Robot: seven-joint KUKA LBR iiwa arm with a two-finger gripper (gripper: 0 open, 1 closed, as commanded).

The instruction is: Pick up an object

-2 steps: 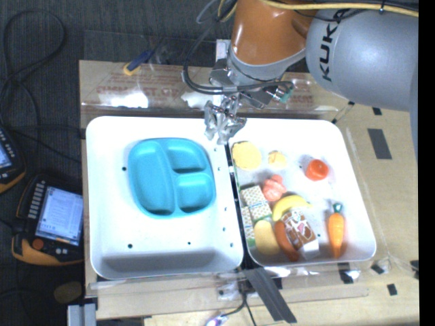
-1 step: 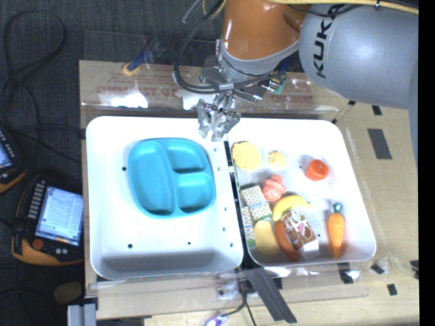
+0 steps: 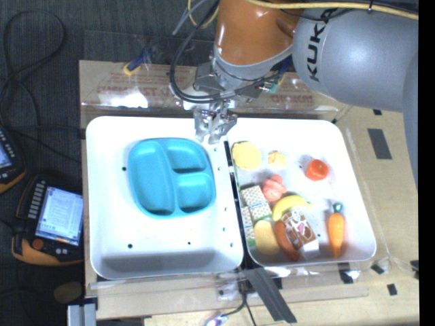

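Gripper [image 3: 216,129] hangs over the far end of the rim where the two bins meet; its fingers stand close together with nothing between them. Blue tray [image 3: 171,176] lies in the left bin [image 3: 109,250], just below-left of the gripper. Yellow round [image 3: 246,155] sits nearest, just right of it. Tomato [image 3: 316,169] and carrot [image 3: 336,227] lie farther right in the right bin [image 3: 353,182].

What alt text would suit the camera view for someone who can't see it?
A grey and orange arm's gripper hangs over the divide between two white bins: the left bin holds a blue sectioned tray, the right bin toy food including a carrot.
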